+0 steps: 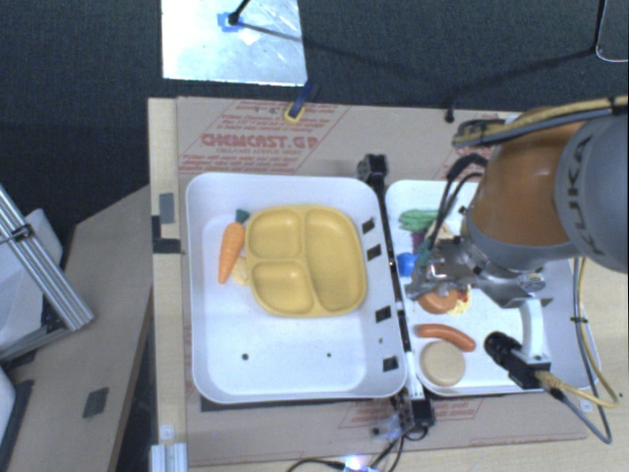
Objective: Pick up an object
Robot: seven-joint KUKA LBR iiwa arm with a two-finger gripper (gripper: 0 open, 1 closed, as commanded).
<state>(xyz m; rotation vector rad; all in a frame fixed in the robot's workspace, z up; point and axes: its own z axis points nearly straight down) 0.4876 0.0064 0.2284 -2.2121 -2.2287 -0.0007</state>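
Nearest the camera in the right white bin (491,386) lie a round beige cookie-like disc (442,365) and, just behind it, a reddish sausage (447,336). The gripper (439,275) hovers beyond, over an orange-red piece (442,302). Centre before descending.

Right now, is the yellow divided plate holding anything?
Empty: all three compartments of the yellow plate show bare; the carrot lies beside it.

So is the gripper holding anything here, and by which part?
Cannot be told: the gripper hangs over the right bin, its fingertips hidden by the wrist.
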